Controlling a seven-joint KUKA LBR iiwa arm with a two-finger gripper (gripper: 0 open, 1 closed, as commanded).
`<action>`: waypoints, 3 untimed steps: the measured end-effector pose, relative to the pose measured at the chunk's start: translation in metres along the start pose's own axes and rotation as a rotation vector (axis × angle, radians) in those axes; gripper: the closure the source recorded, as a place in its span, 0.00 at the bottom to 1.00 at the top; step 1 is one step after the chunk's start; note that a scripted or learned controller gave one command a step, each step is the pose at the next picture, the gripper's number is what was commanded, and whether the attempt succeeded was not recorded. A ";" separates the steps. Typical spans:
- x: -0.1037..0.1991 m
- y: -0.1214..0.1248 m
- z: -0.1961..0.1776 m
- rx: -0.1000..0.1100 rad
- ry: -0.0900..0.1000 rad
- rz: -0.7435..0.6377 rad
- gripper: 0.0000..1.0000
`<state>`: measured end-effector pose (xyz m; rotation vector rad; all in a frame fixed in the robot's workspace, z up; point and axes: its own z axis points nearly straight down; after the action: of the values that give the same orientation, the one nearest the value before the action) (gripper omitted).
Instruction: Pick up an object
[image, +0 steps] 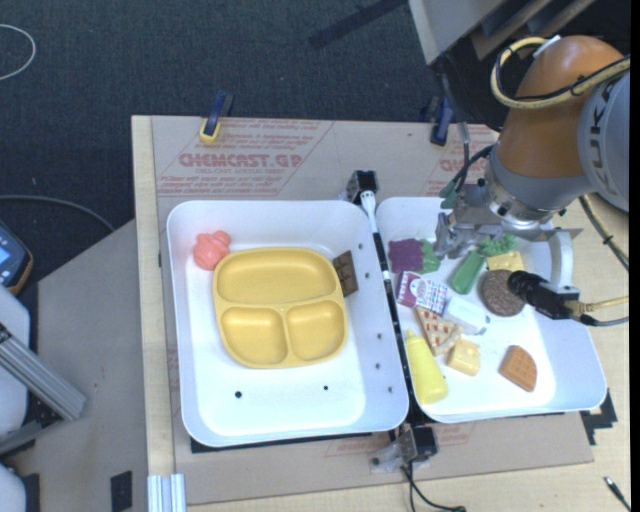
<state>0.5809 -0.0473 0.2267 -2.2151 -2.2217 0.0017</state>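
Observation:
The right bin (570, 395) holds several toy foods: a purple piece (405, 253), a green pod (467, 270), a yellow block (504, 261), a brown round cookie (499, 294), a pink-and-white carton (424, 292), a waffle slice (436, 328), a yellow bottle (427, 368), a cheese cube (463, 356) and an orange bread piece (518, 367). My gripper (452, 240) hangs low over the far part of this bin, just above the green pod and beside the purple piece. Nothing is visibly held in it.
The left bin (190, 330) carries a yellow divided plate (280, 305), a pink toy (211, 249) at its far left and a small brown block (346, 272) by the plate's right edge. A black cable plug (530, 290) juts over the cookie.

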 end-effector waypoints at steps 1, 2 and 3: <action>0.031 -0.039 -0.009 -0.001 0.000 0.000 1.00; 0.046 -0.069 0.009 0.002 -0.001 0.003 1.00; 0.052 -0.063 -0.008 -0.007 -0.002 0.001 1.00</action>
<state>0.5179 0.0048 0.2348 -2.2210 -2.2246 -0.0033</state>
